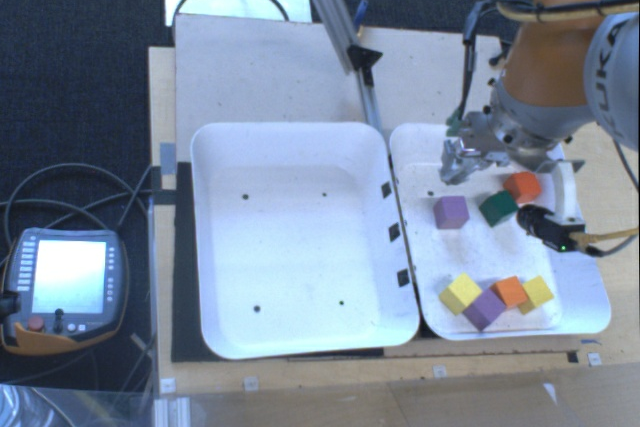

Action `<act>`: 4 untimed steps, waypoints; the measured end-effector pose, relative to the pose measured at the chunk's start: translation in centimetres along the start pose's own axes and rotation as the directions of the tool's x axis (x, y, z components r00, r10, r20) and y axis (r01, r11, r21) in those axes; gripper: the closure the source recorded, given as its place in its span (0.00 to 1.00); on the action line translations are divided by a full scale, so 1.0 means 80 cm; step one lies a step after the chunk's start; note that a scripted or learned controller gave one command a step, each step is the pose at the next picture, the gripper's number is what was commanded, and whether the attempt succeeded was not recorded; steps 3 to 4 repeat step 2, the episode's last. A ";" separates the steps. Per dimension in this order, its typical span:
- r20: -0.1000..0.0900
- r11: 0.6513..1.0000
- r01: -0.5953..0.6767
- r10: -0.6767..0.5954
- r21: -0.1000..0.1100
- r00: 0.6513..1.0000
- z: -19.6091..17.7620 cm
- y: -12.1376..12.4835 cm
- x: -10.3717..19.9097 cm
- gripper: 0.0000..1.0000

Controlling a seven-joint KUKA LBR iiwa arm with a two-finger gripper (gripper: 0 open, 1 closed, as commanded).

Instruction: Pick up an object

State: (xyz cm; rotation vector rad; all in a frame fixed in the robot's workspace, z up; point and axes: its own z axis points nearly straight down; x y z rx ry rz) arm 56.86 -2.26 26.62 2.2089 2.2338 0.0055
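Purple cube point(451, 212) just below the fingers point(452, 165), untouched; finger spread impossible to tell.

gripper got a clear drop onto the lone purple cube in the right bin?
Probably yes. The gripper hovers just above the purple cube, which sits apart on bare bin floor; its nearest neighbour, the green cube, lies off to the side with a gap between them.

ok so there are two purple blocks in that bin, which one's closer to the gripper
The lone purple block just below the gripper. The other purple block sits low in the bin, wedged among yellow and orange blocks.
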 end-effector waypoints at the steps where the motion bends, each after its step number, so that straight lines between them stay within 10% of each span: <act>1: 0.000 1.000 0.000 0.000 0.002 1.000 0.021 0.008 0.071 1.00; 2: -0.001 1.000 0.000 0.000 0.001 1.000 0.019 0.005 0.140 1.00; 4: -0.001 1.000 0.000 0.000 0.001 1.000 0.019 0.005 0.140 1.00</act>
